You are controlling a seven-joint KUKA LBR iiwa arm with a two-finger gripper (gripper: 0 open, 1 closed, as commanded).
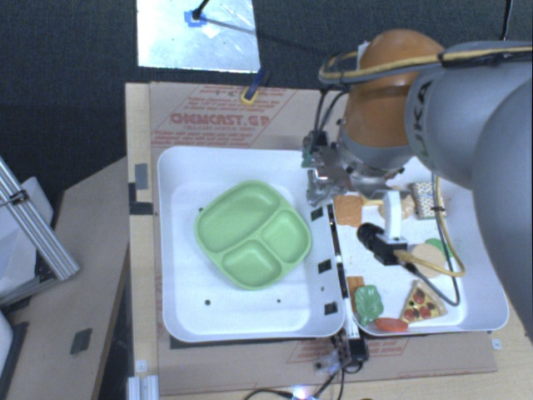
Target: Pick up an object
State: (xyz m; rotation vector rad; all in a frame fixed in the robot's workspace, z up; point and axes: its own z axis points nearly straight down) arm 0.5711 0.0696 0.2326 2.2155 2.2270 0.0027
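Reaching in from the right of the camera view, the grey arm (475, 115) fills the upper right corner. Its orange band (391, 82) sits above the wrist, which is bent downward over the far end of the two white bins. The end effector (318, 186) points down at the strip where the bins meet, close to their far rims. From where I stand, its tip is too dark and crowded to judge, so I cannot tell whether it is wide or narrow, and nothing can be seen held in it.

The left bin (179, 307) contains a pale green divided plate (254, 236), lying flat and turned at an angle, near the bin's middle. It is close to the end effector, but not touching it.

The right bin (487, 311) holds the smaller candidates for picking. An orange-brown piece (348, 211) lies just beside the end effector. A meshed tan item (423, 198) lies near the far right, partly under the arm. At the near end, a green leafy toy (368, 302), a red piece (391, 325) and a pizza slice toy (420, 302) sit close together, well apart from the end effector.

Both bins rest on a printed cardboard sheet (216, 115), laid over the pale surface (92, 215).
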